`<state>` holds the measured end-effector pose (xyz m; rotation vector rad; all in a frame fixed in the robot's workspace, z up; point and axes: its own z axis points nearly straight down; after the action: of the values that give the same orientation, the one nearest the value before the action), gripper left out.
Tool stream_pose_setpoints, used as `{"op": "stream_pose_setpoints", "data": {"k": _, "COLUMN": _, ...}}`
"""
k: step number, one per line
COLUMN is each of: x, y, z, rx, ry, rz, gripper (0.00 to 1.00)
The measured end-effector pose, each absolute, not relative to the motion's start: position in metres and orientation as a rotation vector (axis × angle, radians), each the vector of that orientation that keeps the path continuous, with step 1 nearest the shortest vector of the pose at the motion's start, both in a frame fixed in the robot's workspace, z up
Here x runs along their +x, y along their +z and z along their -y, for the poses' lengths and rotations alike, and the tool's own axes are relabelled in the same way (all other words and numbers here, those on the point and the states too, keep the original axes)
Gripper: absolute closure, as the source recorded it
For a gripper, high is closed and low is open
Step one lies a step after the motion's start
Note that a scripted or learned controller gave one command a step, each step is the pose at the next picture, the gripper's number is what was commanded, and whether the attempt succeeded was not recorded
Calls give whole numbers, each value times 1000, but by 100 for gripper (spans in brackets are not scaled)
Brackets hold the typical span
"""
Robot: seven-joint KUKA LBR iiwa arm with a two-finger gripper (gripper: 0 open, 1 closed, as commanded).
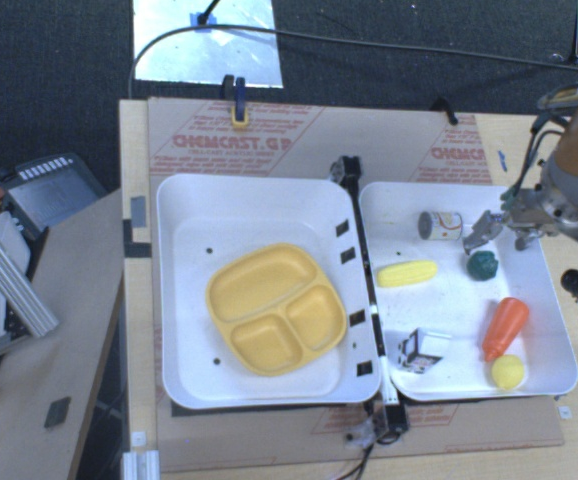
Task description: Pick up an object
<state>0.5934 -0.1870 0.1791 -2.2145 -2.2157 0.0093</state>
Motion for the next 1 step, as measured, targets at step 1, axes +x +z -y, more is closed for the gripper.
{"op": "stream_pose_setpoints", "data": {"k": 1, "x": 597, "y": 186, "z": 187, "rx": -2219, "ry": -1, "rz": 2226, "gripper": 0}}
